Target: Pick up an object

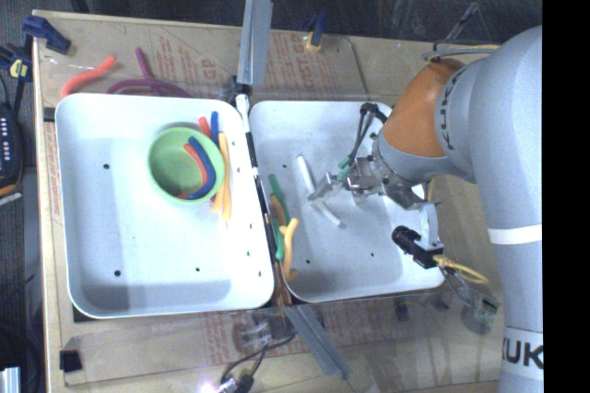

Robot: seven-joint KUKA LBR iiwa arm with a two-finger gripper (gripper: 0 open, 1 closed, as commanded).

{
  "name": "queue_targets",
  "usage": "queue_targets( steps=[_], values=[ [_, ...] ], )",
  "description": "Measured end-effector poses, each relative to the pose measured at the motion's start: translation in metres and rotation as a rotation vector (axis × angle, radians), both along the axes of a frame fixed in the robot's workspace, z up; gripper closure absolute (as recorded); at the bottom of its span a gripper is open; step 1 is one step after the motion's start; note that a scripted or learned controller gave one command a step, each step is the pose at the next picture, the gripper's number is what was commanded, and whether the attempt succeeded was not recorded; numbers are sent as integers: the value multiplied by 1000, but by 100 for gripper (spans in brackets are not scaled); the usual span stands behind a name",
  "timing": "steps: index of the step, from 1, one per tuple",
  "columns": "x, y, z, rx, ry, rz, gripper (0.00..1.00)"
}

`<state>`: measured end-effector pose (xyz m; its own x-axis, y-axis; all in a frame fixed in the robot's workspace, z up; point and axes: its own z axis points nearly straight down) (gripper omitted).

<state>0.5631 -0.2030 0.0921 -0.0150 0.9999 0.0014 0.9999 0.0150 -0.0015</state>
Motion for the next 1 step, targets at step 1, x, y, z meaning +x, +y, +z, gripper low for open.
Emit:
queue_targets(
  steps=[1],
  values=[
    [1, 2, 10, 4, 2, 5, 100]
  ],
)
